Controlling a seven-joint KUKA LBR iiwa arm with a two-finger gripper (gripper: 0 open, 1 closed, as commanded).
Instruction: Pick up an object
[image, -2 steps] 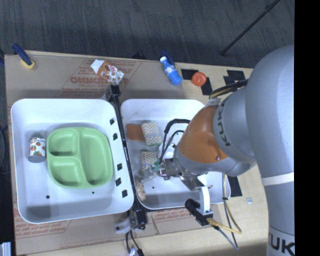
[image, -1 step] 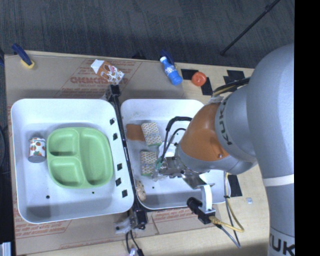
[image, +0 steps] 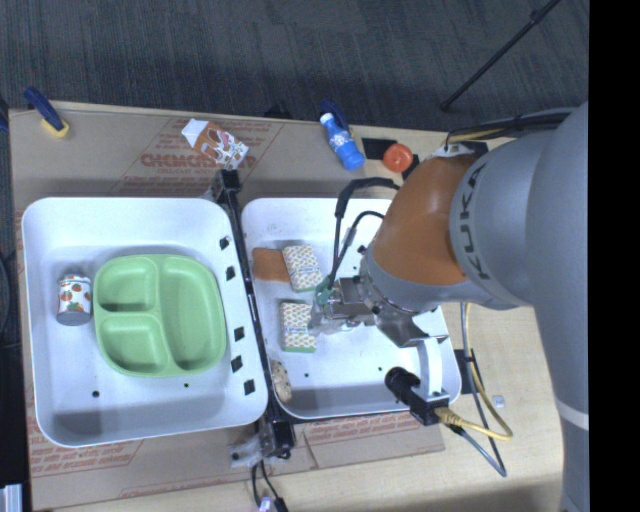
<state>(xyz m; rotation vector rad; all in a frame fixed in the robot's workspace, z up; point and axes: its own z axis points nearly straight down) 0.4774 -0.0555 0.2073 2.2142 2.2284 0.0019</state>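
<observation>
The gripper (image: 325, 305) hangs low in the right bin (image: 400, 385), just beside the lower patterned sponge (image: 297, 327), on the side away from the green tray (image: 160, 312). Whether the jaws are released or clenched, I cannot tell. The sponge looks light, soft and compressible, not fragile; its long flat sides seem the best hold. A second sponge (image: 301, 266) lies just beyond it, against a brown block (image: 266, 264).

You're looking at a robotics lab; a cardboard-covered worktop (image: 150, 165) carries two white bins (image: 40, 230) clamped together; cables (image: 480, 430) trail beside the grey-and-orange arm (image: 470, 230).
</observation>
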